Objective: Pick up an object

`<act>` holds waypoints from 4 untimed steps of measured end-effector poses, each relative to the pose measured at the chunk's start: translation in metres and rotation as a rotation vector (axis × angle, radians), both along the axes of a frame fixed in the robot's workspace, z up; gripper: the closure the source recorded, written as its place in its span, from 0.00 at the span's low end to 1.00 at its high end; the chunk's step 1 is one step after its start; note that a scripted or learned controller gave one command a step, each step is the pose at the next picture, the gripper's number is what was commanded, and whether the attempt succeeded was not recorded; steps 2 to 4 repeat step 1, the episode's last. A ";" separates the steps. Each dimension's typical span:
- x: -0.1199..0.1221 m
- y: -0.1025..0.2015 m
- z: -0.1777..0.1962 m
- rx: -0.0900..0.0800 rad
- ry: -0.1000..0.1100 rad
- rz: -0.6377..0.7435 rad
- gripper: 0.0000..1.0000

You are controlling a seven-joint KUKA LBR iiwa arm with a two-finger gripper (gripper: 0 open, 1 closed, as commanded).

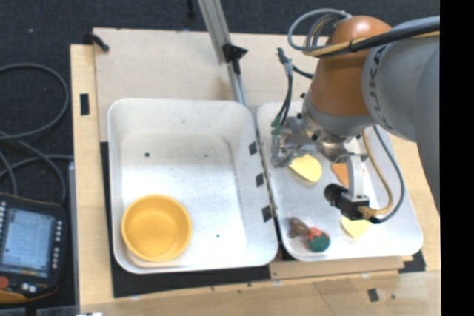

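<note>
From above, the arm (370, 85) reaches in from the right over the right bin (400, 233), its orange band above the wrist. The pincer (281, 148) hangs low at that bin's left wall, just beside a pale yellow wedge-shaped piece (307, 169); how wide it stands I cannot tell, and nothing shows gripped in it. Also in the right bin lie an orange piece (341, 172), another yellow piece (354, 227), and a small brown, red and green object (311, 234). The left bin (185, 122) holds a yellow bowl (156, 227) in its near-left corner.
</note>
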State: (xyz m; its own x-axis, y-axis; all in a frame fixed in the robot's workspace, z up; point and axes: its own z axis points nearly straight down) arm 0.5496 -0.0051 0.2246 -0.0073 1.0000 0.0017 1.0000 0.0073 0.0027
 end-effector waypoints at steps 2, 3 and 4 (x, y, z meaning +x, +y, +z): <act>-0.001 0.049 -0.005 0.000 0.003 0.000 1.00; -0.001 0.049 -0.005 0.000 0.003 0.000 1.00; -0.001 0.049 -0.005 0.000 0.003 0.000 1.00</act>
